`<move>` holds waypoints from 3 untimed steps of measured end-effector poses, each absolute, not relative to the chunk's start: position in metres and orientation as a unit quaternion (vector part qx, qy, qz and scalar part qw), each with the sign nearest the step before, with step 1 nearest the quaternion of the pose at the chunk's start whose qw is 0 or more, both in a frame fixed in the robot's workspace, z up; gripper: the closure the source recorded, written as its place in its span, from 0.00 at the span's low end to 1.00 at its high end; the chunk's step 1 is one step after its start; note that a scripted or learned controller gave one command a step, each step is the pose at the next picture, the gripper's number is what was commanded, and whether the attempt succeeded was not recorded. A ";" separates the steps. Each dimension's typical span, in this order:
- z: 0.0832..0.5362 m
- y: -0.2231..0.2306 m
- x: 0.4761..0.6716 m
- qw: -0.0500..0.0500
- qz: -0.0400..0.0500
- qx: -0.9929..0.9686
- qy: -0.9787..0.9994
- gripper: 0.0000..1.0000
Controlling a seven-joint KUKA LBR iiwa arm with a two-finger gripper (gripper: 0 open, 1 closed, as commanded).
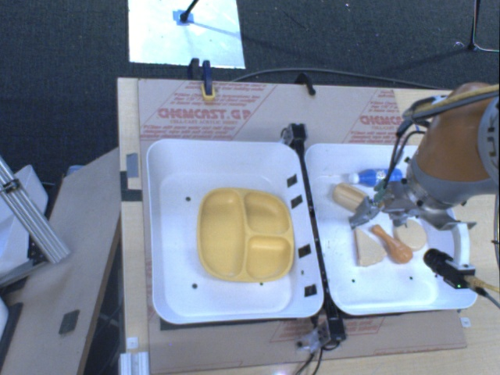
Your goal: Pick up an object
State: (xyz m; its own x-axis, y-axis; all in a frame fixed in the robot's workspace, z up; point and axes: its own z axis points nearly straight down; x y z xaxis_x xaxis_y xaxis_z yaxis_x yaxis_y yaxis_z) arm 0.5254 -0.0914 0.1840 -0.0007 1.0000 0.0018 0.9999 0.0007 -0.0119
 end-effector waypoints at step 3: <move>0.087 -0.082 0.534 0.001 0.000 -0.707 -0.708 0.00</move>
State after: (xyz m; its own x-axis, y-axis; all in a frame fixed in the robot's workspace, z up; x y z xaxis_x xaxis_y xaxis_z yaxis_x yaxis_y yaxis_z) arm 0.5340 -0.0817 0.0865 -0.0016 1.0000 0.0008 1.0000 0.0016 -0.0017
